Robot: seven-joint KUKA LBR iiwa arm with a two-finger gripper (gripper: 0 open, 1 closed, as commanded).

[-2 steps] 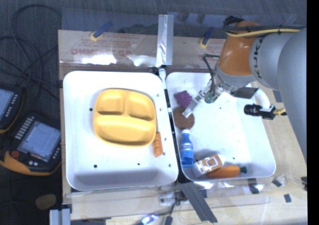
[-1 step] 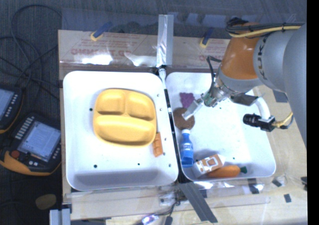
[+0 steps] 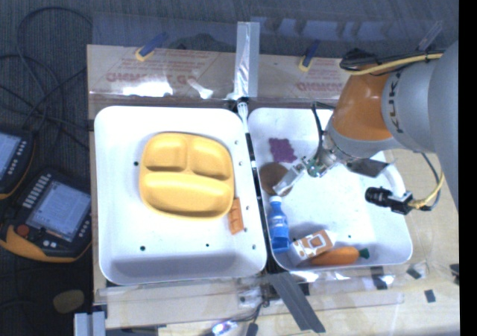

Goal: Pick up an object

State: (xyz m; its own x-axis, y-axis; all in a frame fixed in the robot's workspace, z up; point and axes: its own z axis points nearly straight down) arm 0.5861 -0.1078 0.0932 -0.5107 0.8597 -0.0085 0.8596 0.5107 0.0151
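Carrot (image 3: 335, 255) and a small orange-and-white carton (image 3: 311, 242) lie along the near wall of the right bin (image 3: 395, 217), the carrot's long axis running left to right, its green stub toward the right. Beside them, against the divider, a blue bottle (image 3: 278, 224) lies with its white cap pointing away from the near wall; its long axis runs near to far.

Farther in, the hand (image 3: 289, 179) sits low over the left part of the right bin, just beyond the bottle's cap. Its fingers point down and left. Whether they are spread or closed cannot be told from this angle, and nothing is seen between them. A brown round object (image 3: 272, 173) lies just beside the hand on its left; a purple item (image 3: 282, 149) lies a little farther, toward the far wall.

Judgement: the brown object and the bottle's capped end are the nearest candidates. The bottle lies toward the near wall from the hand, and a grasp across its narrow width would suit its axis.

The left bin (image 3: 119, 245) holds a yellow divided tray (image 3: 186, 174) at centre and a small orange piece (image 3: 236, 217) near the divider, both well apart from the hand.
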